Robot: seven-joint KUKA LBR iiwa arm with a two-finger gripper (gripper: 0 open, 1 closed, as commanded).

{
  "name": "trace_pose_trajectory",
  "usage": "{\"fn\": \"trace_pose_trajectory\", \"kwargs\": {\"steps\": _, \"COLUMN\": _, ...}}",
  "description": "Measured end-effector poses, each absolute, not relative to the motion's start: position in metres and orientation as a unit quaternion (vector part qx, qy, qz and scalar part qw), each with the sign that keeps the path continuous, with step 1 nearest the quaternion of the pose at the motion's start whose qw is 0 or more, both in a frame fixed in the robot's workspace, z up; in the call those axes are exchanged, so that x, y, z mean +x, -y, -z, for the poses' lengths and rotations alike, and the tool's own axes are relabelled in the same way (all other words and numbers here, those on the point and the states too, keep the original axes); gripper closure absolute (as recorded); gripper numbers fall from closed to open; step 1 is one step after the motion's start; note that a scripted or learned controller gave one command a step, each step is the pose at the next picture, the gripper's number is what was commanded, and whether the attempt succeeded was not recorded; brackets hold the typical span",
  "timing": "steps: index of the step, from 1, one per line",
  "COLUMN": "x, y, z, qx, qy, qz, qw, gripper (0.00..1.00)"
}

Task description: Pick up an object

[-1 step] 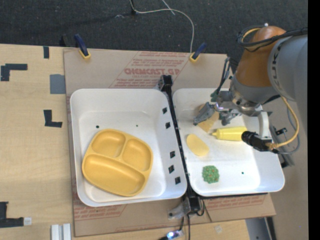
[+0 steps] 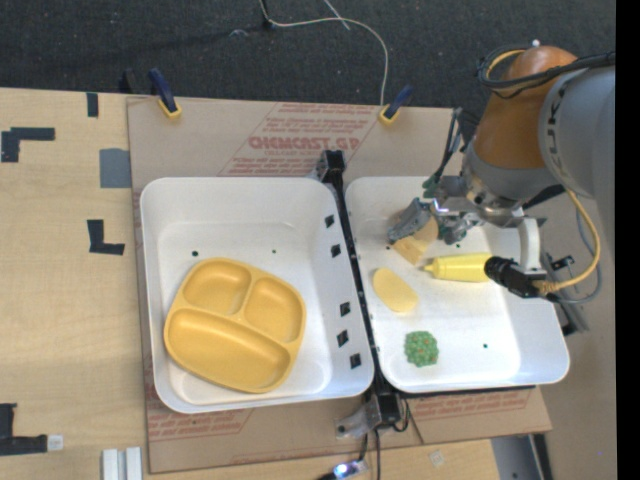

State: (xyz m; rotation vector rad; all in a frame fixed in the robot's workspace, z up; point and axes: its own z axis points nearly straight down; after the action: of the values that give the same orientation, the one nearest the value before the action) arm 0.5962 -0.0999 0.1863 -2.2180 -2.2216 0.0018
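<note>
The claw (image 2: 432, 224) hung open over the right bin's (image 2: 500, 353) far left part, just above a tan piece (image 2: 413, 249). Nearby lay a yellow bottle (image 2: 462, 267), a pale oval (image 2: 394, 290) and a green lump (image 2: 421, 347).

One fixed camera, high above the desk (image 2: 60, 268), looking down at a slant.

The view faces the far edge of the desk, where dark carpet (image 2: 120, 18) fills the top of the picture, so the far side lies up and the near side down. It stands far enough off to take in both white bins whole, the left bin (image 2: 160, 203) and the right bin (image 2: 535, 353), side by side across the middle, with the cardboard sheet (image 2: 290, 138) under them and bare desk to the left. The arm (image 2: 540, 108) enters from the right edge and rises toward the lens, so its orange band looms large beside the bins.
</note>
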Motion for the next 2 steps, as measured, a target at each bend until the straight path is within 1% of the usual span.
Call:
{"fn": "trace_pose_trajectory", "kwargs": {"steps": 1, "x": 0.587, "y": 0.105, "z": -0.135, "qx": -0.707, "qy": 0.707, "qz": -0.0026, "qw": 0.002, "gripper": 0.0}}
{"fn": "trace_pose_trajectory", "kwargs": {"steps": 2, "x": 0.586, "y": 0.105, "z": -0.082, "qx": -0.706, "qy": 0.708, "qz": -0.001, "qw": 0.0, "gripper": 0.0}}
